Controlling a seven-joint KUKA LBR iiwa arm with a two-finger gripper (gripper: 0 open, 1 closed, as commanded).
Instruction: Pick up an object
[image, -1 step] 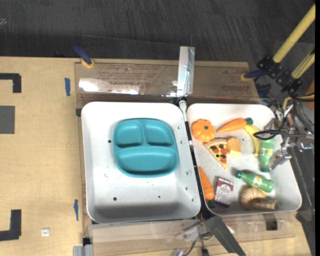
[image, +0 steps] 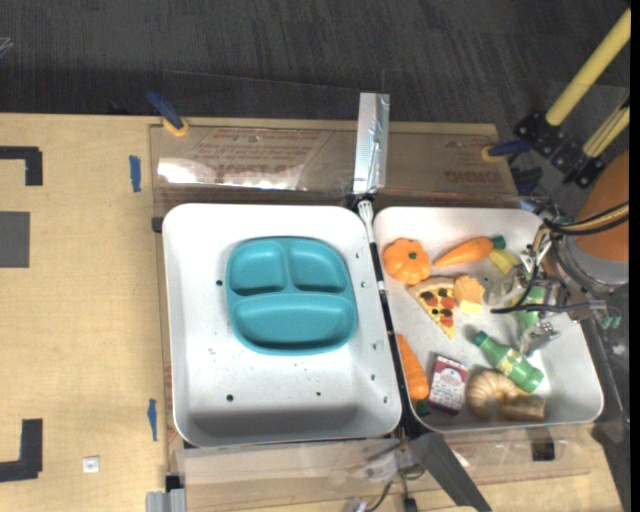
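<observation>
Apparently the gripper (image: 528, 312) hovered over the green bottle (image: 510, 362); its hold I couldn't tell. Light, slick plastic, best pinched across its body.

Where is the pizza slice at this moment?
The pizza slice lies in the right bin, near its left wall, just below the small pumpkin.

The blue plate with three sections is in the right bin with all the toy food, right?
Not quite. The camera view shows the teal plastic plate with three sections lying in the left white bin. The toy food, like the orange pumpkin and the pizza slice, is in the right white bin.
</observation>
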